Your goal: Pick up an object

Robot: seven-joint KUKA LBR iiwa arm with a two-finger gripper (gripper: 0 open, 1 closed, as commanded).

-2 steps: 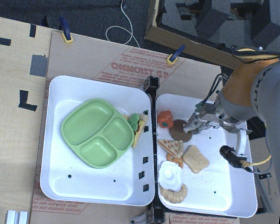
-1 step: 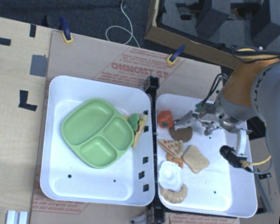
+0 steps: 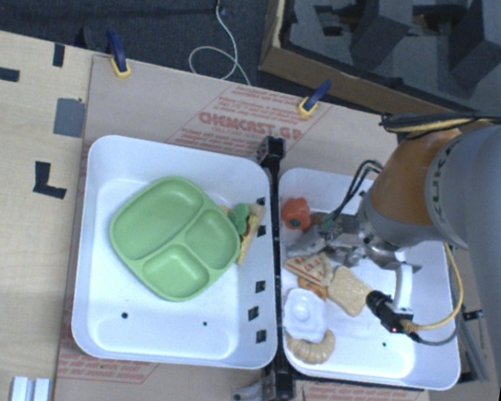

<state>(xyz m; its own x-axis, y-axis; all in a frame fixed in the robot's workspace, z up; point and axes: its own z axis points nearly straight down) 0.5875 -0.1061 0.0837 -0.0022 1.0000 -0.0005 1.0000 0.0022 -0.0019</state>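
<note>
gripper [image 3: 312, 243] low in right white bin [image 3: 432, 368], over tan waffle-like food piece [image 3: 308, 269], near orange round toy [image 3: 297, 213] | finger state: cannot tell | nothing seen held | pick judged not yet done | grasp and lift left | green divided plate [image 3: 176, 238] in left bin [image 3: 89, 311]

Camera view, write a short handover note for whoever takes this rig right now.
Tool: low in the right bin, over the food toys; its grip state cannot be judged, nothing seen held.
Right bin: orange toy, waffle piece, tan cracker, white piece, croissant.
Left bin: green divided plate, small green and yellow toy at its edge.
Done: nothing lifted.
Left: pick up one object.
</note>
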